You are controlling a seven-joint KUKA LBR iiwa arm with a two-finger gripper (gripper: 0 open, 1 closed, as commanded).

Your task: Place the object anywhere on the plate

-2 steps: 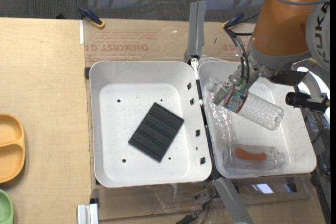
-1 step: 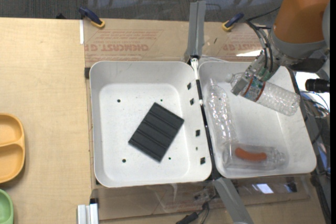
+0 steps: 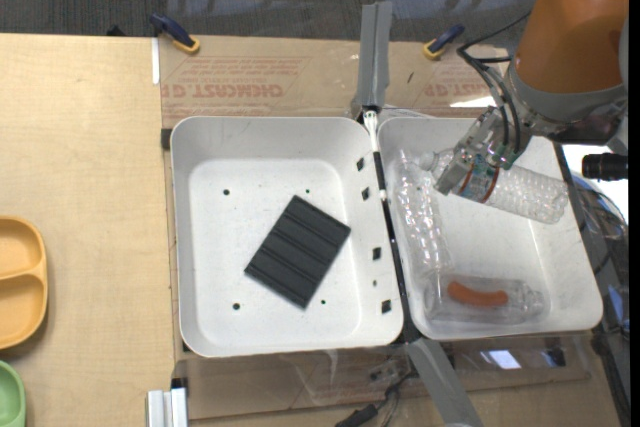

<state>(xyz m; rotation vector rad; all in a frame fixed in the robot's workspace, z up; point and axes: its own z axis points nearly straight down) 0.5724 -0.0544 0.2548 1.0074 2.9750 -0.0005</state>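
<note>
The grey arm with its orange band reaches in from the right, and its end effector (image 3: 468, 170) hangs over the far part of the right bin (image 3: 570, 315), close to a clear plastic bottle (image 3: 525, 193) that lies on its side there; whether the tool is touching the bottle, or is apart or together, I cannot tell from this angle. Near the front wall of the same bin lies a small orange sausage-shaped object (image 3: 477, 294), partly tucked among clear plastic packaging (image 3: 425, 225) that runs along the bin's left side. The left bin (image 3: 190, 215) holds a flat black ridged plate (image 3: 298, 251), lying tilted at its middle, well apart from the orange object. On the wooden worktop (image 3: 80, 135) at far left sit an orange divided tray (image 3: 18, 280) and part of a green dish (image 3: 8, 397).
</note>
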